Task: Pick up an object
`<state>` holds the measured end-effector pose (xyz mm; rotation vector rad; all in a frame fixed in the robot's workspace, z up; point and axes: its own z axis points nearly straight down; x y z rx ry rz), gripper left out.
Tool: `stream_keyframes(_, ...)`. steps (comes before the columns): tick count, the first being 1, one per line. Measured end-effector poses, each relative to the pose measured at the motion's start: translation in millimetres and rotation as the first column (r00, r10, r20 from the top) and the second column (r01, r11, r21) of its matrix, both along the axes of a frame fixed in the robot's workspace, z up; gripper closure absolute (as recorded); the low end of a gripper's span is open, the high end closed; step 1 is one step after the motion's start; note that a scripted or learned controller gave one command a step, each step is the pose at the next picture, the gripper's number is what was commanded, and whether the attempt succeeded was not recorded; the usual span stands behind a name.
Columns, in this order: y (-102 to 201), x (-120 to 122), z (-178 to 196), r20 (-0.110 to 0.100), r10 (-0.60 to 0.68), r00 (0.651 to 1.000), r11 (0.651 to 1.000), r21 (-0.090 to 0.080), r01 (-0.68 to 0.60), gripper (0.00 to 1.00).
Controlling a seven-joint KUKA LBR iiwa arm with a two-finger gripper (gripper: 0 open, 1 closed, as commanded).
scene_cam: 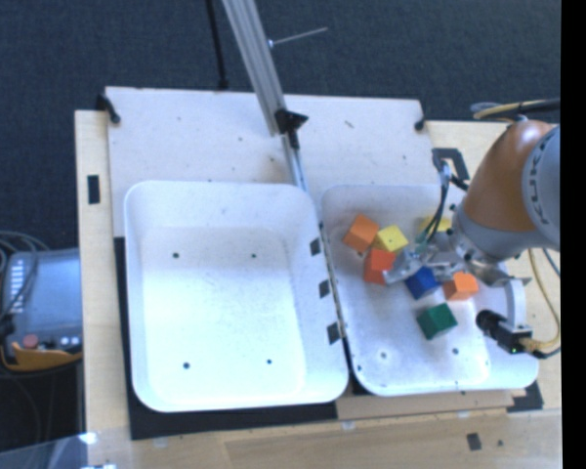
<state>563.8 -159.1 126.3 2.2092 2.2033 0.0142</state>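
White plastic bin (410,364) holds small matte cubes (436,319).

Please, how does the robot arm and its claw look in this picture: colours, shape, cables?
The arm is thick and rounded, with an orange band over a grey wrist section. The claw is small, metallic grey and narrow, much thinner than the arm. Thin cables, one yellowish, run beside the wrist. A black fitting with a white curved part sits under the wrist.
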Motion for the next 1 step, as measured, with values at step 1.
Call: stream_keyframes(1, -1.7, 1.2, 10.3, 0.006, -0.009, 1.0, 1.0, -0.002, 0.009, 1.0)
